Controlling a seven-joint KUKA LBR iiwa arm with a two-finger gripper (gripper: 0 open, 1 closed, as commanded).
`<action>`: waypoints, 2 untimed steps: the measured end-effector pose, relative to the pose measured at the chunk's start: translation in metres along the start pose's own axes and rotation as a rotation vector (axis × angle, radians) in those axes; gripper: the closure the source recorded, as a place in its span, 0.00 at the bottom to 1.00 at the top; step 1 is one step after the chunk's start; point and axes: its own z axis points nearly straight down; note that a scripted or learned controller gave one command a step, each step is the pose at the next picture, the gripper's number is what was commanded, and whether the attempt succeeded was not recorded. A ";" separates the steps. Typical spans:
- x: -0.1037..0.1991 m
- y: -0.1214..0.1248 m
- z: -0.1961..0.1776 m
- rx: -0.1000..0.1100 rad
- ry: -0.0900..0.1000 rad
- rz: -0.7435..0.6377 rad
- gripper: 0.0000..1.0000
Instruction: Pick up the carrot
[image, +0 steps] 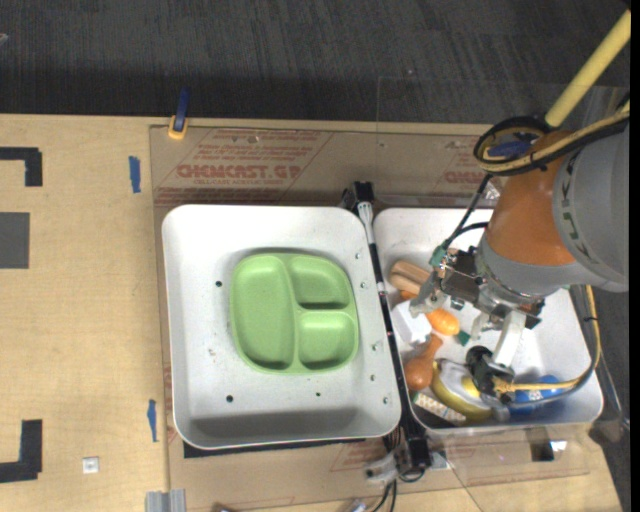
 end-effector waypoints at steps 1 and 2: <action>0.000 0.000 0.000 0.000 0.000 0.000 0.00; 0.000 0.000 0.000 0.000 0.000 0.000 0.00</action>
